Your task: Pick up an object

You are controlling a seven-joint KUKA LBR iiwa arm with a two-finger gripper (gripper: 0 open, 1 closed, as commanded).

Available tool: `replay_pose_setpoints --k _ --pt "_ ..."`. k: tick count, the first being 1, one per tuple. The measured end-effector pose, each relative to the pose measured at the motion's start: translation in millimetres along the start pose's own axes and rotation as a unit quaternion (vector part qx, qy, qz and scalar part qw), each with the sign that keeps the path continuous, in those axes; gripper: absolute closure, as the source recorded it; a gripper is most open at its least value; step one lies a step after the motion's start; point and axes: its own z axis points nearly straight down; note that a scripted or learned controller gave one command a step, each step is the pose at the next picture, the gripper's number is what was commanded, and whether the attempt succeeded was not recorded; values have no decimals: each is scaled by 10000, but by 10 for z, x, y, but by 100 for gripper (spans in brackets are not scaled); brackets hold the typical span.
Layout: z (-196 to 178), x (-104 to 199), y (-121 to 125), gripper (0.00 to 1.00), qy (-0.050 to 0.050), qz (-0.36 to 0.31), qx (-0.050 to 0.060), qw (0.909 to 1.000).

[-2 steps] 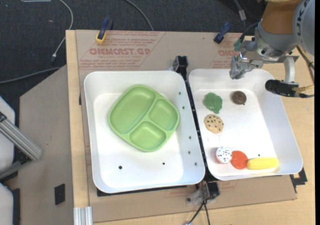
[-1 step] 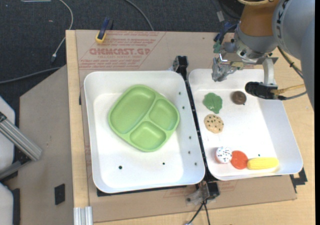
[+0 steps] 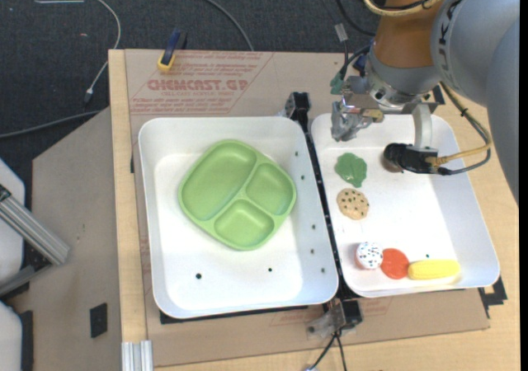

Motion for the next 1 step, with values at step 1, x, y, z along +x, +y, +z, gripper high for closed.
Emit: replay_pose_setpoints --k 1 --pt "68 477 -125 100 -3 0 5 10000"
